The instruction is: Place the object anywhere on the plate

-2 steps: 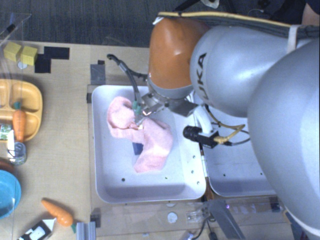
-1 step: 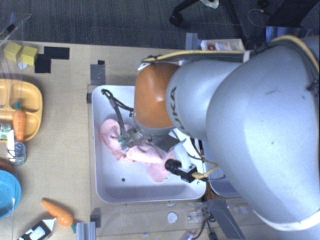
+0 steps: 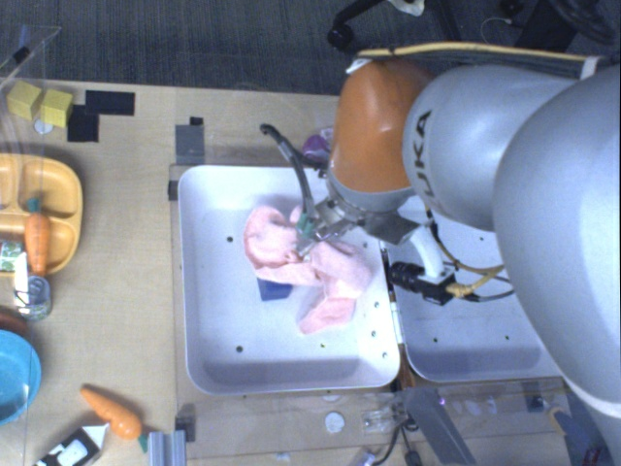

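The hand (image 3: pixel 312 229) presses into a crumpled pink cloth (image 3: pixel 309 265) (seemingly pinching a fold) mid-way across the left bin (image 3: pixel 209 289). Grasping step; next comes lifting toward a plate.

cloth (image 3: pixel 309 263) in L bin (image 3: pixel 218 357) | gripper (image 3: pixel 312 233) on cloth
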`<action>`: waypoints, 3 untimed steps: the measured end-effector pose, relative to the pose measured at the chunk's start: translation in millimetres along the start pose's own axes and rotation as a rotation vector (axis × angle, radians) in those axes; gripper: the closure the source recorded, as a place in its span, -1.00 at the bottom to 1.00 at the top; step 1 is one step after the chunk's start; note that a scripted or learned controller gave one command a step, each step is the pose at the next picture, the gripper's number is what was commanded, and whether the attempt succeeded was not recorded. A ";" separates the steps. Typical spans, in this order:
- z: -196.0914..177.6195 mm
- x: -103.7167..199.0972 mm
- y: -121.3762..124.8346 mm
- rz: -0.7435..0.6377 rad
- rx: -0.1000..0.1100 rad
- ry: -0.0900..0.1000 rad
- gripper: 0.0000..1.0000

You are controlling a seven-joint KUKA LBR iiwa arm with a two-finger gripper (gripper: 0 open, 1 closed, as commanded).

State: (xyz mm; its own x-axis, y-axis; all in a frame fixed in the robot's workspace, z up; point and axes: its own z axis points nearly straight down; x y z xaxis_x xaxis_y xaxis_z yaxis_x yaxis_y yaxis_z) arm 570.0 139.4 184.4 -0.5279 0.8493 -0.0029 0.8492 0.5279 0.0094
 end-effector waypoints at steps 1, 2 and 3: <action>-5.8 42.5 20.4 0.457 0.004 0.001 1.00; -38.3 51.4 36.0 0.289 0.003 0.000 1.00; -58.3 -30.9 31.0 0.492 0.003 -0.001 1.00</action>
State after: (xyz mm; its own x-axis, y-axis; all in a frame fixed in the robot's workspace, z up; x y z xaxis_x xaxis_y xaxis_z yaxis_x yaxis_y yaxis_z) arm 612.1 129.5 243.1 -0.0637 0.9980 0.0001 0.9979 0.0637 0.0073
